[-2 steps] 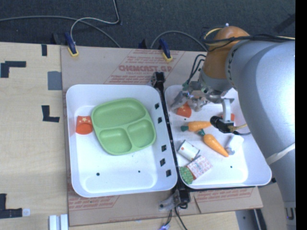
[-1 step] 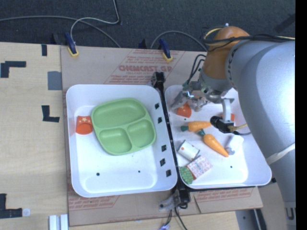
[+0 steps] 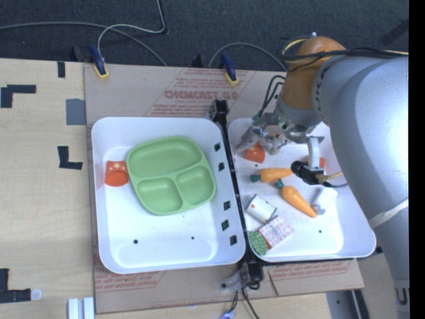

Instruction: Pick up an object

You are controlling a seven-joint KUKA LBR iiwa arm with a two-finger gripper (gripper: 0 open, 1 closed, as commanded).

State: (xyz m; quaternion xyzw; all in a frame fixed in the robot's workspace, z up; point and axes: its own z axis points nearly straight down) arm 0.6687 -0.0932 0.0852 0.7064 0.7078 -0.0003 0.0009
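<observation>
My gripper (image 3: 260,140) hangs over the back left part of the right bin (image 3: 332,241), below the orange wrist band. Just under it lies a small orange-red object (image 3: 254,155), touching or nearly touching the fingertips; I cannot tell whether it is between them. Two toy carrots lie nearby: one (image 3: 273,175) toward the bin's middle, another (image 3: 298,201) to its right. A small white box (image 3: 261,209) and a patterned packet (image 3: 273,233) lie at the bin's front left. The big grey arm hides the bin's right side.
The left bin (image 3: 113,241) holds a green divided plate (image 3: 171,173) and a small orange cup (image 3: 116,173) at its left. A black divider (image 3: 229,178) runs between the bins. Cables and two clamps lie beyond the bins' back edge.
</observation>
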